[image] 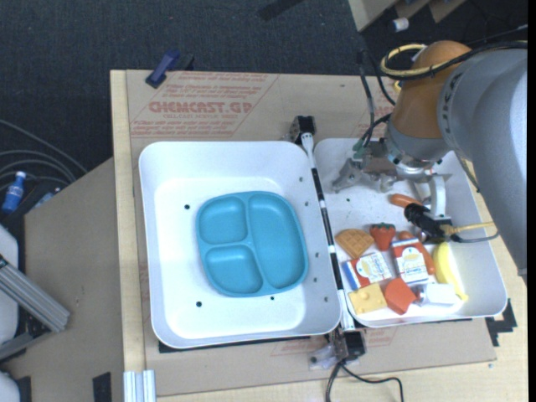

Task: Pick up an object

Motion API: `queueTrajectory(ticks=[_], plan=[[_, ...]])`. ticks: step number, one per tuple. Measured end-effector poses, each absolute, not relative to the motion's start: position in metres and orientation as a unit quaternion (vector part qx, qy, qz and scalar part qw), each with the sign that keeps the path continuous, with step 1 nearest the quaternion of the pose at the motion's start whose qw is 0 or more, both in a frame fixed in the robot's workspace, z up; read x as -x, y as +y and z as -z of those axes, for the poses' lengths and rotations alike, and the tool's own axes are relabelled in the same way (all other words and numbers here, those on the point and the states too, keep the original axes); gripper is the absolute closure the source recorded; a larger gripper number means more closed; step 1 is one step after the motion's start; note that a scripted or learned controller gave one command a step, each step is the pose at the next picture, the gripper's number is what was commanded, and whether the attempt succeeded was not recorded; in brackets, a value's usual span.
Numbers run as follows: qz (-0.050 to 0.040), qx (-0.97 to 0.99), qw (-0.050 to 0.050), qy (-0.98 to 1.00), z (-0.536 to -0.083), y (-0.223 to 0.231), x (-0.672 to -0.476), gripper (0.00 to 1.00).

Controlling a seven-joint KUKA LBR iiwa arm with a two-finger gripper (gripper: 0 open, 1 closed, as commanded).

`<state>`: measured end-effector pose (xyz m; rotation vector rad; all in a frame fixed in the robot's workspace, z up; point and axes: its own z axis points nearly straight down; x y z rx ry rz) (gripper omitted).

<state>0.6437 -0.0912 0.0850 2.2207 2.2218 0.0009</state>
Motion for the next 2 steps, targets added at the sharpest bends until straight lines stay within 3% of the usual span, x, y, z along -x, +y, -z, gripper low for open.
queueTrajectory(ticks=[1,2], plan=[[-0.0003,-0.707,0.001,0.707,-0.085,-0.11,-0.667,0.0],[0.0006,-0.707,-0.001,0.707,-0.084,-0.103,-0.577,0.0]])
